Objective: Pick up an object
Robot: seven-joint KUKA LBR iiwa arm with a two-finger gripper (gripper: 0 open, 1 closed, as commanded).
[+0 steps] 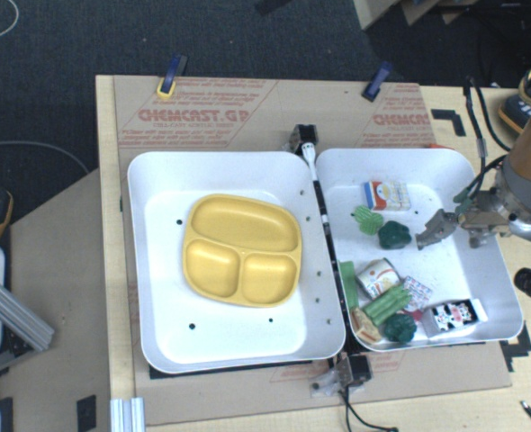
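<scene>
— Where are we seeing the pincer (438,226) just now?

— We are finding it hanging over the right bin (445,165), at that bin's right side, with the arm (526,183) reaching in behind it. Whether it is spread or closed, we cannot tell; nothing is showing clearly in its grasp.

— And what are we looking at around it?

— Just to its left a dark green lump (393,234) is lying, and beyond that a lighter green piece (366,219). Up and to the left of the pincer, a small white carton with blue and red print (385,194) is resting near the bin's back wall.

— Below it?

— Down and to the left, we are noticing a small can (377,277), a green stalk-like toy (387,302) and another dark green lump (399,329). Almost straight below, a black-and-white patterned card (452,316) is lying near the front rim.

— And far off?

— Well to the pincer's left, a yellow divided plate (241,248) is sitting in the left bin (157,268).
</scene>
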